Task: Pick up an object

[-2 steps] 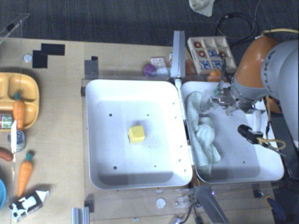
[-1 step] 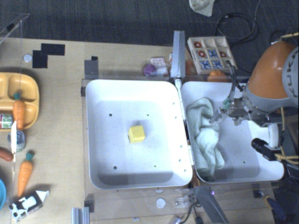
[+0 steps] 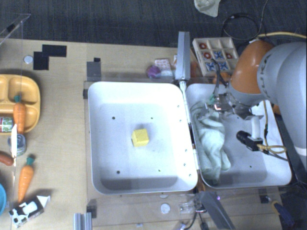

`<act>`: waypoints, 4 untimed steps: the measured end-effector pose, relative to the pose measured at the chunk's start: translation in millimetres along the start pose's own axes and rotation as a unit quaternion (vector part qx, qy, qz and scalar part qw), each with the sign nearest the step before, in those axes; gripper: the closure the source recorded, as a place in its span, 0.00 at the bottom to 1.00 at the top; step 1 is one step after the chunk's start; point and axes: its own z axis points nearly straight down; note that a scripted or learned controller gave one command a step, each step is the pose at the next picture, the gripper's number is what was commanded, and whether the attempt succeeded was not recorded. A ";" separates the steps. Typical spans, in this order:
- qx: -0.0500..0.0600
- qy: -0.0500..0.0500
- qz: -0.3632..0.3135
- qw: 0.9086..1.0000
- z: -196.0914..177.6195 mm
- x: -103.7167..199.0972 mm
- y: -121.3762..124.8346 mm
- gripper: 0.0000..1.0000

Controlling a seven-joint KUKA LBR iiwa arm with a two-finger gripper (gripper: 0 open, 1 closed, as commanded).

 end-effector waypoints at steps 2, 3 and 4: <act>-0.001 -0.002 -0.080 0.997 -12.3 -17.9 51.8 1.00; 0.001 0.000 -0.081 0.997 -11.4 -15.9 51.2 0.00; 0.001 -0.001 -0.087 0.996 -30.5 -108.5 39.9 0.00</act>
